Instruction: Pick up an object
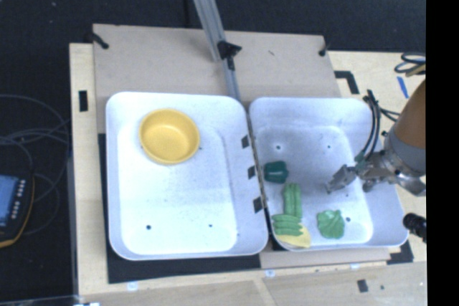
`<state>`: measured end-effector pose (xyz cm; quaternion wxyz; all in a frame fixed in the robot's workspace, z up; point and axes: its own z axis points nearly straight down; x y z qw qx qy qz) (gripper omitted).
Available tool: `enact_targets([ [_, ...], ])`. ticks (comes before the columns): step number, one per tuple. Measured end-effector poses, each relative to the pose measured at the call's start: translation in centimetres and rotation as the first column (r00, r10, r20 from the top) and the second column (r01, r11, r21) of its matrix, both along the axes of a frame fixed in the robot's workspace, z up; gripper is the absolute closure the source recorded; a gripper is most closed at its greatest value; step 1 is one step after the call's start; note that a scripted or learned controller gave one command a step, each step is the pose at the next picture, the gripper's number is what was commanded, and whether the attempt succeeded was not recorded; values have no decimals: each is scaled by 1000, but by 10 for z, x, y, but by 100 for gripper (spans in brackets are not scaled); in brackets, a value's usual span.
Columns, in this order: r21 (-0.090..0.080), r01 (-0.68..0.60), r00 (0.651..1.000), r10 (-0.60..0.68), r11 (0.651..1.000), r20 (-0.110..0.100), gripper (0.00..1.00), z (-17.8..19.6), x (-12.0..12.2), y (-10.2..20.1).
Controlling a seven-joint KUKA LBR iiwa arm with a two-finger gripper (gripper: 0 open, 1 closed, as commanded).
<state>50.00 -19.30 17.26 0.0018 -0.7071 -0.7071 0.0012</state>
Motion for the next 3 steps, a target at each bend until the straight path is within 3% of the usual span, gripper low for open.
enact_targets([
  [2, -2, 0, 1000, 0, 1000, 4, 0, -73, -6, 2],
  [3, -1, 1, 1000, -1, 1000, 9, 100, -60, -4, 2],
])
